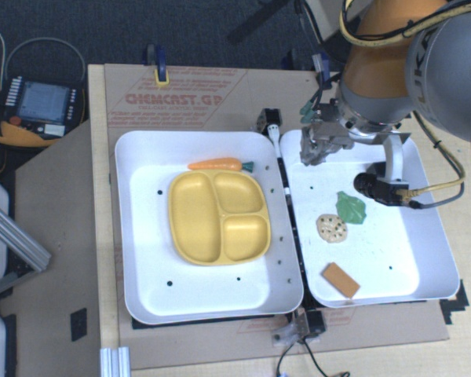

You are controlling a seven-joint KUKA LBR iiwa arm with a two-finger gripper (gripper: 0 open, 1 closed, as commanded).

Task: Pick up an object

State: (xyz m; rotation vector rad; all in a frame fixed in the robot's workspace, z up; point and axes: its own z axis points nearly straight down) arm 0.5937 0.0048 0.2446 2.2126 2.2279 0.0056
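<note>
Right bin [432, 265]: a round speckled cookie [331, 228], a crinkled green leaf [351, 208] and a tan rectangular cracker [341, 280] are being kept near its centre. The gripper [320, 149] is being held over its far-left corner; finger state cannot be told.

Beneath my pincer lies a brown cardboard sheet [180, 85] printed with faded red lettering, held at its far edge by a blue and yellow clamp [161, 65]. Past that edge, off to my pincer's left, the floor [141, 14] is dark blue-grey carpet. Well to the left sits a handheld control pendant [39, 108] with a lit screen, black cable [0, 45] looping around it. Lower left, a silver aluminium bar [16, 238] slants across.
</note>
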